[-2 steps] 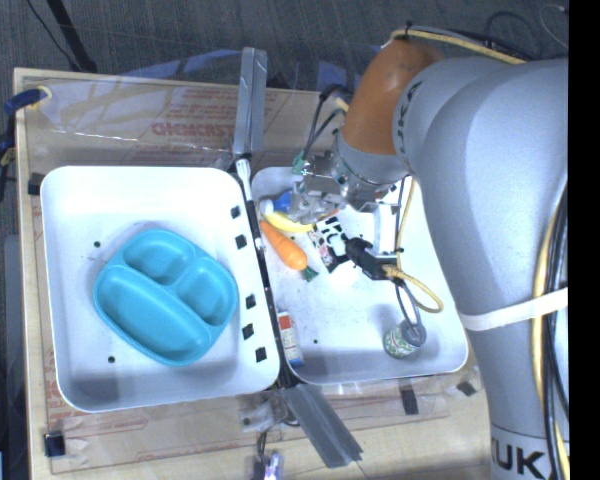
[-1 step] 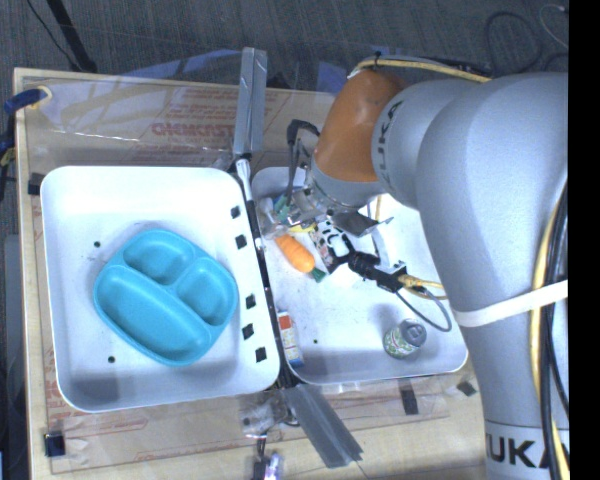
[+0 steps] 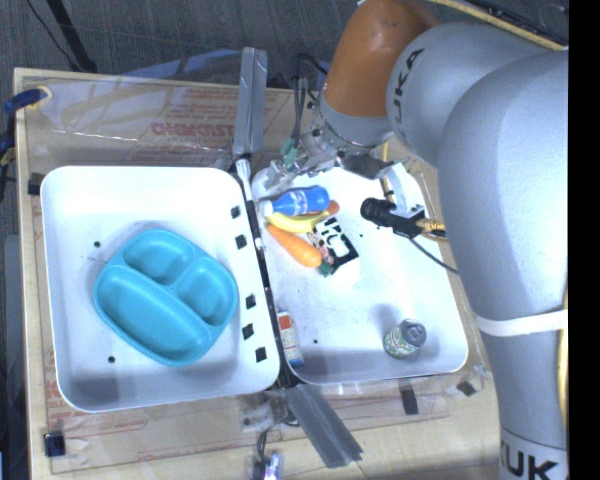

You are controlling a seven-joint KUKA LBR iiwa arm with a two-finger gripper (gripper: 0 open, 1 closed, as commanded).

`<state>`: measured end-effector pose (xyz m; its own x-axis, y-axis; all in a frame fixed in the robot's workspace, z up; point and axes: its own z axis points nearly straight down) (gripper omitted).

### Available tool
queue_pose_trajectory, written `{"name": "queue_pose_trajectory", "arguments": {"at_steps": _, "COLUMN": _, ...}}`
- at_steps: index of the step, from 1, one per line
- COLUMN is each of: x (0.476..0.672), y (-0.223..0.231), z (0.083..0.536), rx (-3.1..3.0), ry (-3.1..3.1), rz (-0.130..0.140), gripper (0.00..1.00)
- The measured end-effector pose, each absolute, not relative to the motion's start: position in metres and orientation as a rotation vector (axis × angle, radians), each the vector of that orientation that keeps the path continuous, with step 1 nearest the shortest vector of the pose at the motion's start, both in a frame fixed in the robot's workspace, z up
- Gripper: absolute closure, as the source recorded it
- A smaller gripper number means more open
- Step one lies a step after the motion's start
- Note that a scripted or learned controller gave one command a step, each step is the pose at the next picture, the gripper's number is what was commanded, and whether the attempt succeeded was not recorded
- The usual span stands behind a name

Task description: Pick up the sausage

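In the right bin (image 3: 365, 293) a small pile lies at the far left corner: a blue bottle (image 3: 302, 202), a yellow banana (image 3: 286, 223) and an orange carrot (image 3: 300, 249). A thin reddish piece (image 3: 332, 208) peeks out from behind the bottle's right end; I cannot tell whether it is the sausage. My gripper (image 3: 298, 158) hangs just above and behind the bottle, at the bin's far edge, below the orange wrist band. Nothing shows held in it.
A black-and-white marked block (image 3: 334, 240) lies beside the carrot. A small can (image 3: 404, 338) stands near the right bin's front right corner. The left bin (image 3: 65, 208) holds a blue divided plate (image 3: 167, 293). The arm's grey bulk overhangs the right side.
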<state>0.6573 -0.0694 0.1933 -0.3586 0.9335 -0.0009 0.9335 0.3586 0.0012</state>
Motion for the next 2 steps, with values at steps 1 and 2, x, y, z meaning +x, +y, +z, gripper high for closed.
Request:
{"name": "queue_pose_trajectory", "arguments": {"at_steps": 1, "x": 0.656, "y": -0.027, "z": 0.191, "rx": 1.310, "ry": 2.859, "rz": -0.003, "gripper": 1.00}}
{"name": "queue_pose_trajectory", "arguments": {"at_steps": 2, "x": 0.639, "y": 0.018, "z": 0.192, "rx": 0.856, "ry": 3.025, "rz": -0.002, "gripper": 1.00}}
